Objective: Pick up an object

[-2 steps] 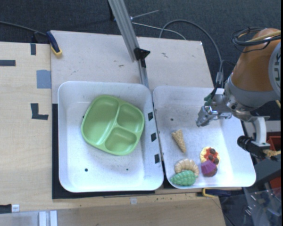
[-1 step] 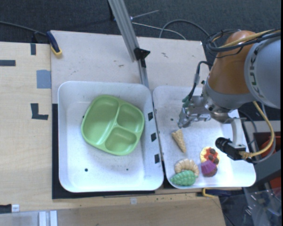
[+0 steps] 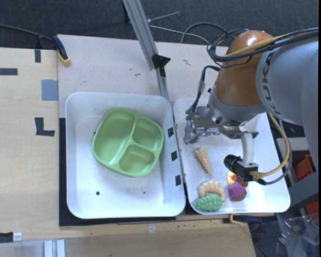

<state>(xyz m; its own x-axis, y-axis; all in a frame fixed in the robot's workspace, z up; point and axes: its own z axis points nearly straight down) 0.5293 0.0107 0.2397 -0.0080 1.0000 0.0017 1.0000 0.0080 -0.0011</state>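
Nearest, the grey arm's orange band (image 3: 245, 68) looms over the right bin (image 3: 273, 197); partial letters on its casing stay unreadable; the gripper (image 3: 192, 134) hangs above a toy cone (image 3: 203, 159); whether its jaws are apart, I cannot tell; a green plate (image 3: 129, 142) fills the left bin (image 3: 75, 159).

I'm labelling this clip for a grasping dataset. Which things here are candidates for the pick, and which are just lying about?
For the pick:
pincer
ice-cream cone
tan ridged toy
green bumpy toy
purple toy

Lying about:
green divided plate in the left bin
yellow-handled tool on the bench
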